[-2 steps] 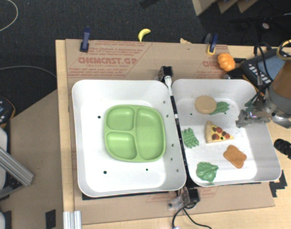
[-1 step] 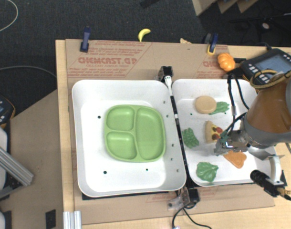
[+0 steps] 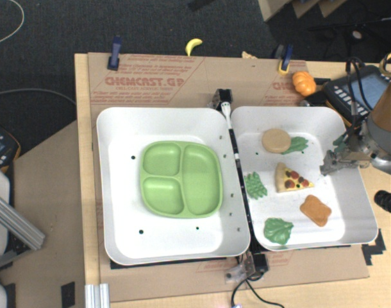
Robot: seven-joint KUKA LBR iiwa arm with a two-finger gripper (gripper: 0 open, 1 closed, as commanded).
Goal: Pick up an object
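Nothing lifted: task reads as not yet done; every item lies flat on a bin floor, none between the gripper fingers.
Gripper position: over the right edge of the right bin, just right of the pizza slice, touching no item as far as the view shows.
Gripper state: dark fingertips blur together at this angle; cannot tell whether spread or pressed together.
Left to do (judgement): settle on one item, come down over it, pinch, raise it off the bin floor. That is the whole pick.
Bins: two, side by side on the tabletop; left bin and the right bin.
Left bin contents: one green divided plate, three compartments, nothing in them.
Right bin contents: six items.
- one tan round piece, bun-like, top centre.
- one dark green leaf piece, touching the bun's right side.
- one pizza slice, middle.
- one green ridged piece, left, near the divider.
- one orange-brown piece, toast-like, lower right.
- one green leafy clump, bottom.
Nearest candidate (judgement): the pizza slice, closest to the gripper.
Outside the bins: one yellow banana toy and one small orange pumpkin toy at the tabletop's far edge; two blue clamps.
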